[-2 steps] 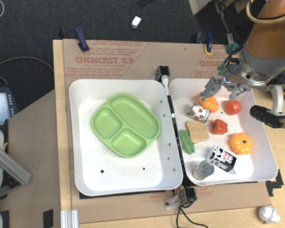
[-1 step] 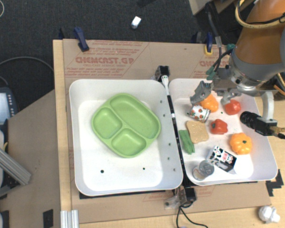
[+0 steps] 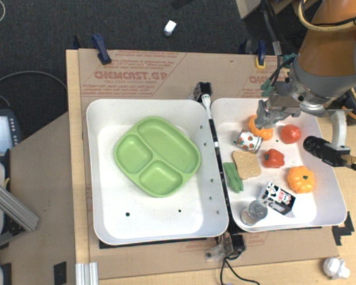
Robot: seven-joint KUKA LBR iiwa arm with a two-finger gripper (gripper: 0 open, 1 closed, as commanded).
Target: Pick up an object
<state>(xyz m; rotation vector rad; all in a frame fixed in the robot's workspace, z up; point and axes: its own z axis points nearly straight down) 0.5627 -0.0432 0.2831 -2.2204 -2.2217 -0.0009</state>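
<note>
Gripper is hanging low in the right bin, directly over an orange fruit; can't tell the finger state from this angle. Red tomato is sitting just right of it, small patterned cup just below-left, red pepper below, bread slice further down.

Brown board bench bearing two white bins, side by side.

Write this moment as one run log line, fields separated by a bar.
arm: over right bin | gripper: low, at orange item | grasp: unconfirmed | green plate: left bin
</note>
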